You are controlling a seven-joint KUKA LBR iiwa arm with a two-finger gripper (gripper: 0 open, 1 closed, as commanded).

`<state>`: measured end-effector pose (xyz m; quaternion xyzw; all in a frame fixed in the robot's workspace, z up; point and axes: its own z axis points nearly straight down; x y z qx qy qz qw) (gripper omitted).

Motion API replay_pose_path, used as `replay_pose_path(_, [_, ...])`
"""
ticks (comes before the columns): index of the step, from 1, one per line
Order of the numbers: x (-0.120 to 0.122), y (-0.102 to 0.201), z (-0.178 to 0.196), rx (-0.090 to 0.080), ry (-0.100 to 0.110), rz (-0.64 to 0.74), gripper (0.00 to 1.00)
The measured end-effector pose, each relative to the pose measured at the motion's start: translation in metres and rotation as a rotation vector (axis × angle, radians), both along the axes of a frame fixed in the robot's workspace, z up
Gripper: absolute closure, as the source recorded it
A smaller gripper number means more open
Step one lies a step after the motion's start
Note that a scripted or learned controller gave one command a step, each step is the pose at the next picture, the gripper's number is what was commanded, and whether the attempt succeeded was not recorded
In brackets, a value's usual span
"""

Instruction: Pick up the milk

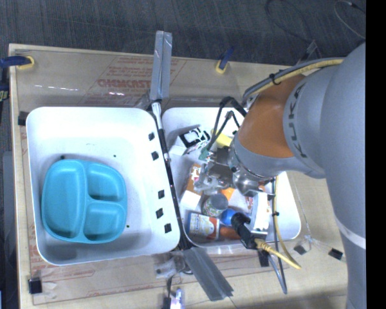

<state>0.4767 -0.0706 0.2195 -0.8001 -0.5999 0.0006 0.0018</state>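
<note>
Arm (321, 121): reaches from right, over right bin (289, 227).
End effector (213, 177): low among clutter; finger state cannot be determined.
Milk: not identifiable among packages beneath the arm.
Left bin (83, 124): holds blue tray (83, 200).
Can (202, 225): right bin, near edge.

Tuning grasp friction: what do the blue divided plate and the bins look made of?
Blue divided plate: likely moulded plastic, matte to satin, with uniform colour, rounded compartment ridges and soft highlights. Bins: likely white plastic, smooth and slightly glossy, with rounded corners and thin walls.
</note>
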Motion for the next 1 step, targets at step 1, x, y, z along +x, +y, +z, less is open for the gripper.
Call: replay_pose_path(1, [0.0105, 0.0138, 0.0003, -0.002, 0.001, -0.125, 1.00])
